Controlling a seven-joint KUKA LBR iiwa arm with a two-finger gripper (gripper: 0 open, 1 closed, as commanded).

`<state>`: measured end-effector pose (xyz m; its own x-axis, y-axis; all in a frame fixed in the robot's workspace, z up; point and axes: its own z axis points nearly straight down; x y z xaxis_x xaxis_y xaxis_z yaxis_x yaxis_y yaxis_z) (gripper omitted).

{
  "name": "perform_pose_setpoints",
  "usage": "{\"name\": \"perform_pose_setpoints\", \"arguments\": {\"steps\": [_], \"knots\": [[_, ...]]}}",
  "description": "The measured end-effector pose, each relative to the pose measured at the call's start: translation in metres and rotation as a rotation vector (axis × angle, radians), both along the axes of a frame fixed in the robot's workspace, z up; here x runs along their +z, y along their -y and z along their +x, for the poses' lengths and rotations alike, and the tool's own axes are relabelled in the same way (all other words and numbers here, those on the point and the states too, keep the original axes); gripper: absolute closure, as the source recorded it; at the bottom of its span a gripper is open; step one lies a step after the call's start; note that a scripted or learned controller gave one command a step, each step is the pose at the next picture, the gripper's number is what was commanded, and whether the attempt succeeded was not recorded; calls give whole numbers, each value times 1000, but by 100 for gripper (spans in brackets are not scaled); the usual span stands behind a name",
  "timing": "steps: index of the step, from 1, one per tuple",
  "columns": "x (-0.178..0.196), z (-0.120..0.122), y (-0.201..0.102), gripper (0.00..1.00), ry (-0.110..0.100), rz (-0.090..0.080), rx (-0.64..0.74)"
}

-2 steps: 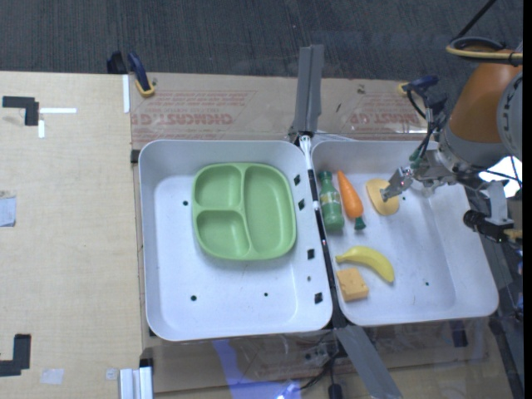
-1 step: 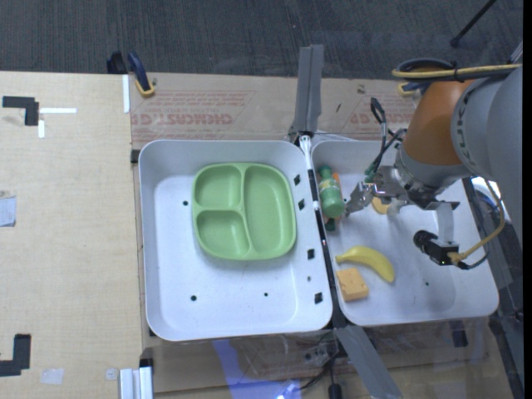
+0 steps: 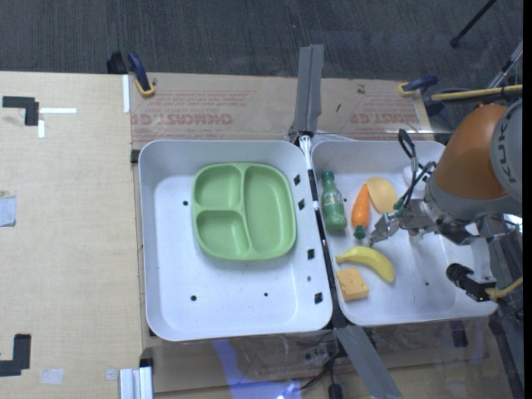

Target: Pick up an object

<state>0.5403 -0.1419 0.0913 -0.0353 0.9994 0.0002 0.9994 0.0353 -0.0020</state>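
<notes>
Apparently empty, the gripper [image 3: 381,229] hangs between carrot [image 3: 360,206] and banana [image 3: 368,261]; its fingers look narrowly parted. It should descend squarely over one object.

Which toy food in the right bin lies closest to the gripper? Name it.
The carrot. Its green end sits just beside the gripper, while the banana, green bottle and yellow-orange block lie farther off.
</notes>
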Motion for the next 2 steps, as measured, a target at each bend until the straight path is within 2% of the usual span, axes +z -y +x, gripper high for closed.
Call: {"name": "perform_pose_setpoints", "arguments": {"steps": [1,2], "knots": [[0,89,-17,0,1,-2,-71],[9,88,-17,100,-5,-3,-68]]}}
